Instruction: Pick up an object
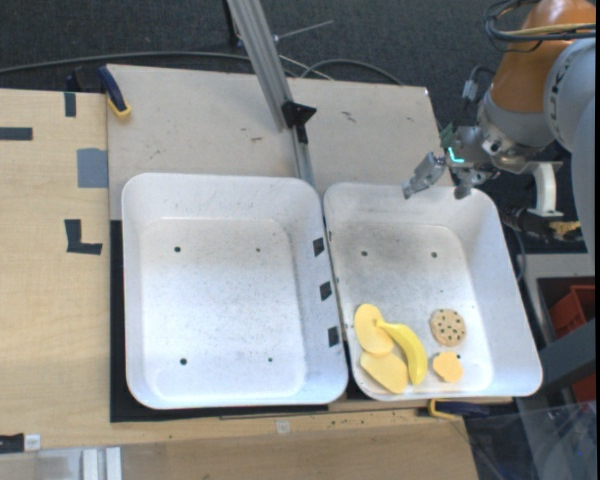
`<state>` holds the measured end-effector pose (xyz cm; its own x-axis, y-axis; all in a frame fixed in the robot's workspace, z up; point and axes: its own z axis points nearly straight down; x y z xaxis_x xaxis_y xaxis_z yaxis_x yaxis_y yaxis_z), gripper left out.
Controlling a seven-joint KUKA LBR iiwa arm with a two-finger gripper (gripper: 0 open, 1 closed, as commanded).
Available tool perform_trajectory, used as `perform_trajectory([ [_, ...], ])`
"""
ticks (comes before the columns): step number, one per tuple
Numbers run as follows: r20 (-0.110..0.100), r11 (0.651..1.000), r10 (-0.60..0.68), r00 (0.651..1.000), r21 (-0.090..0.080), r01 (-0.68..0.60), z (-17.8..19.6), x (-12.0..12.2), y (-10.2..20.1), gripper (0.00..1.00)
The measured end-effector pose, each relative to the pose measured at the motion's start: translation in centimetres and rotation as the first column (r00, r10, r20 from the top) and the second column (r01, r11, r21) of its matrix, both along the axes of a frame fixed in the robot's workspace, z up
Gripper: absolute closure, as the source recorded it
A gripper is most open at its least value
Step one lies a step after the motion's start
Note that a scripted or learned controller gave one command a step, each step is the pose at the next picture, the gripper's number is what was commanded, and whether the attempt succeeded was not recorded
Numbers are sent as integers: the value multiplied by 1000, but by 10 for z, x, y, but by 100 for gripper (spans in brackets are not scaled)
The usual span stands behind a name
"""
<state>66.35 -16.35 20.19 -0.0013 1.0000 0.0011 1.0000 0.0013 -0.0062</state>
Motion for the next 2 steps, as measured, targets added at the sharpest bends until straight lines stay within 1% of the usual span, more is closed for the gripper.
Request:
perform_trajectory([
  [1, 5, 1000, 1, 1000, -2, -1, 3, 1, 0, 0],
  [2, 1, 1000, 2, 1000, -2, -2, -41, 2, 3, 0],
])
